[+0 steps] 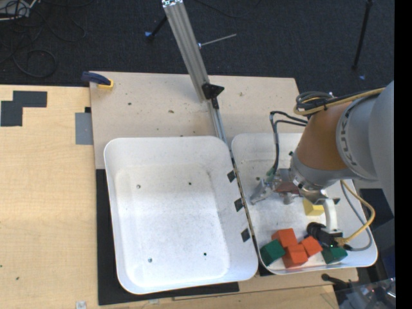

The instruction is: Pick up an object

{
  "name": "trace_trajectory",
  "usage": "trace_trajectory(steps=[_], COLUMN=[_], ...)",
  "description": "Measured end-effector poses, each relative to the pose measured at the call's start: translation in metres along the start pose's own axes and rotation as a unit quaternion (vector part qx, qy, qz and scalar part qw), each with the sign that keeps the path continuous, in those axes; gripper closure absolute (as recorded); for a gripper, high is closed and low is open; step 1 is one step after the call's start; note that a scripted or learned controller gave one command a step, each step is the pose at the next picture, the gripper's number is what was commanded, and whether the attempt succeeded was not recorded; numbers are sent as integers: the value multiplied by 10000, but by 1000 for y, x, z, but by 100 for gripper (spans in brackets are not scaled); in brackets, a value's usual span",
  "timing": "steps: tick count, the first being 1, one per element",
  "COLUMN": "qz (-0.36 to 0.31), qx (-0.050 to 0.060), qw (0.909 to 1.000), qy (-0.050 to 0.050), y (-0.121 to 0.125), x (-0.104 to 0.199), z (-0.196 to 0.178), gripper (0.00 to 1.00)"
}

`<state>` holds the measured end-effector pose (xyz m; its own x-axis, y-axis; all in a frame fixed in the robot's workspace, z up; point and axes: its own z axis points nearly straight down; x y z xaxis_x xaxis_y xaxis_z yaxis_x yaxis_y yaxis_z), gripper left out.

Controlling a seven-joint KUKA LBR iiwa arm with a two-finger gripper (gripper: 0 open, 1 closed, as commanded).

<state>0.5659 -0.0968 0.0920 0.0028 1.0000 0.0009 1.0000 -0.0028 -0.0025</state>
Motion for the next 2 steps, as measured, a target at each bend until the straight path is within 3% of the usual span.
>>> trace_trajectory(steps=[1, 2], qz=[52, 35], qx=[0, -20], qw=[10000, 10000], qy=[11, -6], y=[0, -5], x=[-1, -12], z=[-10, -62], gripper=[100, 100])
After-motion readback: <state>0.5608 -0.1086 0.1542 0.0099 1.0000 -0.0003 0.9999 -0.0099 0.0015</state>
